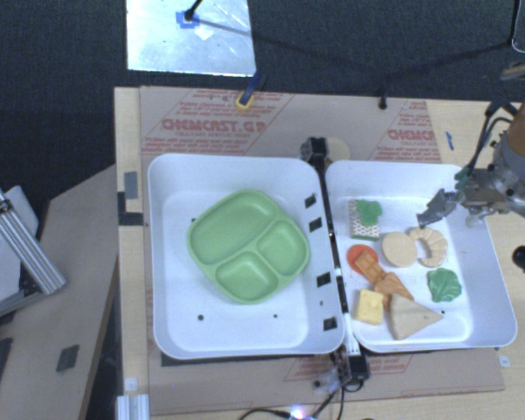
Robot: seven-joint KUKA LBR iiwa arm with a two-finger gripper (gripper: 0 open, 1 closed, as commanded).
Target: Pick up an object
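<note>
Approach seems to be the step in hand: the pincer (439,206) hangs over the upper right part of the right bin (494,322), above the food pieces and not yet down among them. Its grey fingers are spread a little apart, a narrow-to-middling opening, with nothing between them and nothing touching them.

Candidates lie just below it. Nearest is a curved, shrimp-like piece (434,246), touching a round beige disc (399,250). Further down the bin sit a green leafy piece (444,284), an orange carrot (378,271), a yellow cheese cube (370,306) and a pale wedge (411,318). A green-and-white block (364,217) rests near the divider. The left bin (171,234) holds a green tray (248,246).

Next, as I judge it, the pincer must drop straight down over one piece, fingers straddling it. The curved piece and the disc touch each other, so a clean grip there may be awkward.
</note>
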